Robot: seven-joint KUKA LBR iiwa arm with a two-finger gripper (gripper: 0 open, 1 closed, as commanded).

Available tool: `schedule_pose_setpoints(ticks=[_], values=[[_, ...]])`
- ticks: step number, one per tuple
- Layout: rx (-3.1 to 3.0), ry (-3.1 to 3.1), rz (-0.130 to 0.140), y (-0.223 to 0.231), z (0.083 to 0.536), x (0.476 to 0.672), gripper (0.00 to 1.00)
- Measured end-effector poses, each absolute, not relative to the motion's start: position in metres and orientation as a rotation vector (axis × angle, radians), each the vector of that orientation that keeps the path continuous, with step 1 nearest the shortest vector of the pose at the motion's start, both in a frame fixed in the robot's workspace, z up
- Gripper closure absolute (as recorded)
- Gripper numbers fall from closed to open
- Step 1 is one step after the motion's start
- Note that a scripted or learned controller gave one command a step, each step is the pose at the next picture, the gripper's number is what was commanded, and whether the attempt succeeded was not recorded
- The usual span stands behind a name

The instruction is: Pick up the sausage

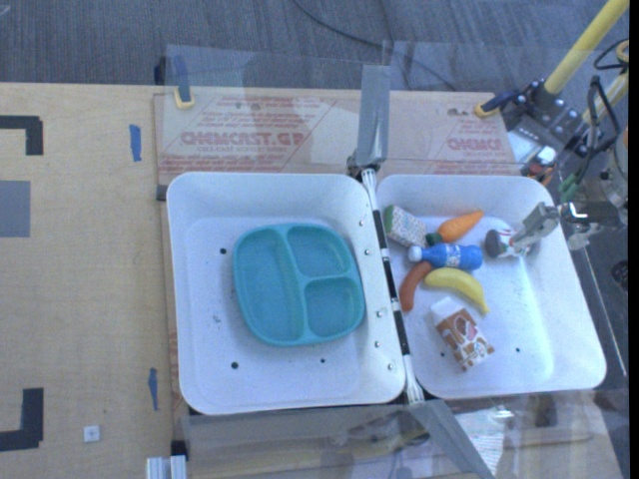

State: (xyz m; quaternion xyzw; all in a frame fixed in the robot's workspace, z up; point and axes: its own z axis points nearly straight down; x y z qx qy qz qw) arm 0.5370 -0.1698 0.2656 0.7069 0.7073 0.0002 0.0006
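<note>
Right now gripper point(514, 244) sits at right bin's point(559, 367) upper right w/ finger state unclear, sausage point(412, 284) lying lower left of it beside banana point(459, 287).

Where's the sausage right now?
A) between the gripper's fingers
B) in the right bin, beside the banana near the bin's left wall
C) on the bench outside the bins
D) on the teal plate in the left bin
B: the sausage lies on the floor of the right bin, just left of the banana and below the blue bottle, while the gripper sits further right, apart from it.
</note>
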Motion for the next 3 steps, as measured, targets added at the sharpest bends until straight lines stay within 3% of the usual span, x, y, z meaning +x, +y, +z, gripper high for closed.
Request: schedule_pose_setpoints(ticks=[1,2,3], values=[[1.805,2.546,0.016,-0.186,0.109,0.565,0.00],[1.761,2.559,0.018,-0.136,0.101,0.552,0.00],[1.766,2.555,0.027,-0.136,0.112,0.553,1.00]])
